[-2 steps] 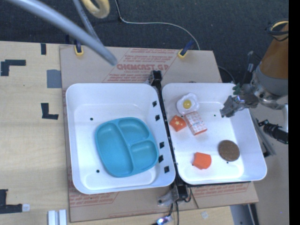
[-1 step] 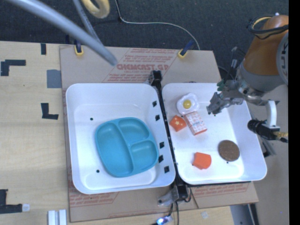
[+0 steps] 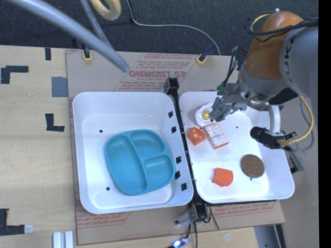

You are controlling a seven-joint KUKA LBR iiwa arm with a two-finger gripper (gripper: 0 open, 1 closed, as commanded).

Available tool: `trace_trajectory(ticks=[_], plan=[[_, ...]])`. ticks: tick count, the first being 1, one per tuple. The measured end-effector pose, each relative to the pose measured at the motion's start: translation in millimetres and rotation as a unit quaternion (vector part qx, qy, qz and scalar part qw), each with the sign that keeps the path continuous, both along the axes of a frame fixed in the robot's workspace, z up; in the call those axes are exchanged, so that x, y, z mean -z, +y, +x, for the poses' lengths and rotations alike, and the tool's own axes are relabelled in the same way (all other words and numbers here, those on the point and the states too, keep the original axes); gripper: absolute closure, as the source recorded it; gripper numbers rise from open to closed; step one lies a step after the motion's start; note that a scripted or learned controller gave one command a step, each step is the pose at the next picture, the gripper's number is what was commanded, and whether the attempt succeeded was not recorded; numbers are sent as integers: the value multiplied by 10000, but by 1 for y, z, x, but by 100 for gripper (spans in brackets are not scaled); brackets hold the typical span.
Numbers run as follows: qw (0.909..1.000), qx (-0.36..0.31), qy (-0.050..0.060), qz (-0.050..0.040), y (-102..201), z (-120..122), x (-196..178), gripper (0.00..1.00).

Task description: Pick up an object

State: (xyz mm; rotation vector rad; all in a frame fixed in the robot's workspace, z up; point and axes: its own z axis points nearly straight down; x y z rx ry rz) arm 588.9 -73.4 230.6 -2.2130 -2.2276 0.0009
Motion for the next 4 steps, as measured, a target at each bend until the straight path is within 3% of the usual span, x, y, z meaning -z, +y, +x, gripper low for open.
trace_trajectory(ticks=[2, 3, 4], plan=[[10000, -3, -4, 4, 99, 20, -12, 100], [10000, -3, 4, -1, 158, 29, 3, 100], [10000, 17, 3, -5, 155, 29, 2, 0]])
